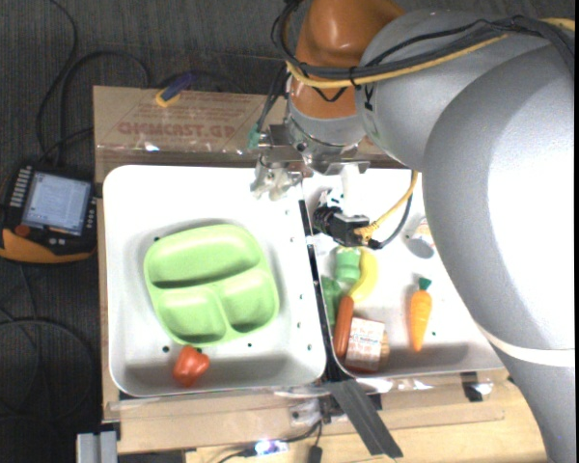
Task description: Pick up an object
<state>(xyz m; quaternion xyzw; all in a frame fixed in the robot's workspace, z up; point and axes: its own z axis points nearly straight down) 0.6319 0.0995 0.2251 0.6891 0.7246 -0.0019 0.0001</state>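
Carrot (419, 318) lies in the right bin (454, 347), near its front edge, long axis running front to back. I read the gripper (280, 179) above the bins' far edge, well apart; its opening I cannot tell.

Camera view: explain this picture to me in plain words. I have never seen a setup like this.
The big grey shape with the orange band is a robot arm, reaching in from the right. One fixed camera looks down on it at a slant. Its claw hangs over the far edge of the left bin; whether it grips anything cannot be told.

The left bin holds a green divided tray and a red toy vegetable. The right bin holds a toy carrot, a sausage, a small can and green and yellow toy food. A handheld controller lies on the floor, left.
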